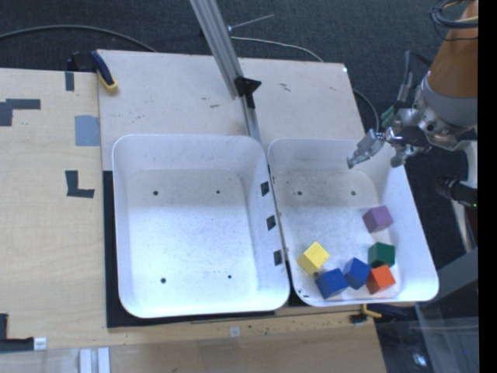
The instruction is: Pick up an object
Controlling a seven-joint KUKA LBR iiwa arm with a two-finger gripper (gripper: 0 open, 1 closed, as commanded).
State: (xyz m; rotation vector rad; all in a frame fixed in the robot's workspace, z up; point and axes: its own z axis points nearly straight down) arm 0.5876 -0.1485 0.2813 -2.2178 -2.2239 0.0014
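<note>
On the right side of the frame, the grey arm with its orange band reaches in over the right bin. Its gripper hangs above the upper right part of that bin, near the far rim. One thin finger points down and to the left, and another one sits a bit to its right, so the fingers look spread apart with nothing between them. Lower down, at the bottom of the right bin, small blocks sit well apart from the gripper. A purple block lies by itself a little higher up. Below it are a green block, an orange block, two blue blocks and a yellow block, all close together. The left bin sits right beside the right one, in the middle of the frame. A shiny metal bar slants down from the top of the frame toward the place where the two bins meet.
</note>
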